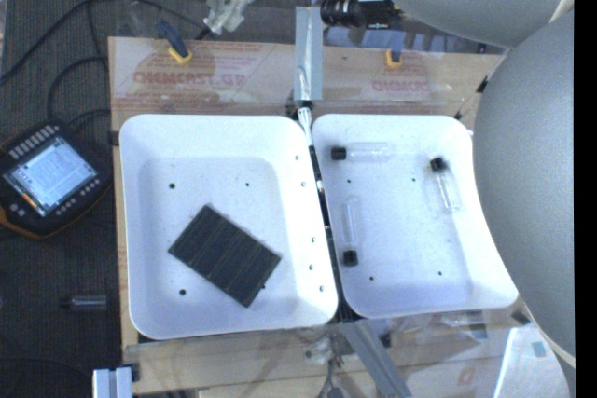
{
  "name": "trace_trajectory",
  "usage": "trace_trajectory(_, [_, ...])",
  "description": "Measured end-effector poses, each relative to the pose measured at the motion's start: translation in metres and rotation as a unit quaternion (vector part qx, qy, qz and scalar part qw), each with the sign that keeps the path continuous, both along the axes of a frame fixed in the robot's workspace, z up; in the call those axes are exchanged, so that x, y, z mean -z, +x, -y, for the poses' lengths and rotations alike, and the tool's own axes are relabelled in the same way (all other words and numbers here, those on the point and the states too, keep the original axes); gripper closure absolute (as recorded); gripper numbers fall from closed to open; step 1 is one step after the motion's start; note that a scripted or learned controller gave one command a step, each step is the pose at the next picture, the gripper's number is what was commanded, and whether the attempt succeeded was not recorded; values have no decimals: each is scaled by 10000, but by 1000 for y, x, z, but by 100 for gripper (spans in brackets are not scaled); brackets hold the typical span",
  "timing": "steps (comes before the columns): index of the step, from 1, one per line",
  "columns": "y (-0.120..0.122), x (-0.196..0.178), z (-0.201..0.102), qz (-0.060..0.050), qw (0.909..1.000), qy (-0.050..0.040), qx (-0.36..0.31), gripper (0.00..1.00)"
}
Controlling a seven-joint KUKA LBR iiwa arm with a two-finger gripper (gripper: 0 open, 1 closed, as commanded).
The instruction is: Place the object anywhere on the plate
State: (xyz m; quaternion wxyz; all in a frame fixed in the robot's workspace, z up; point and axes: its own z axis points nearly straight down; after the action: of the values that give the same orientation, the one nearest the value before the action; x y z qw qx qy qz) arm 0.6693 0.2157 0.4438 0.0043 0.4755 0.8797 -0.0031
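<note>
A dark grey ridged rectangular plate (225,255) lies flat and turned at an angle in the left bin (149,154), toward its front. The right bin (466,284) holds three clear tubes with black caps: one (368,152) lies along the back, one (445,186) sits near the right wall, and one (348,233) lies beside the left wall. My gripper (221,17) hangs high beyond the back edge of the left bin, over the cardboard, far from the plate and the tubes. I see nothing in it.
The arm's large grey body (522,107) covers the right side and overhangs the right bin's edge. A metal bar (308,61) stands behind the gap between the bins. Clamps (174,47) (395,59) hold the cardboard. A teach pendant (47,177) lies on the floor at left.
</note>
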Motion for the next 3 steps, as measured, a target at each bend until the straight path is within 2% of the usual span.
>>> trace_trajectory(3, [2,-28,1,40,10000,-83,27,100])
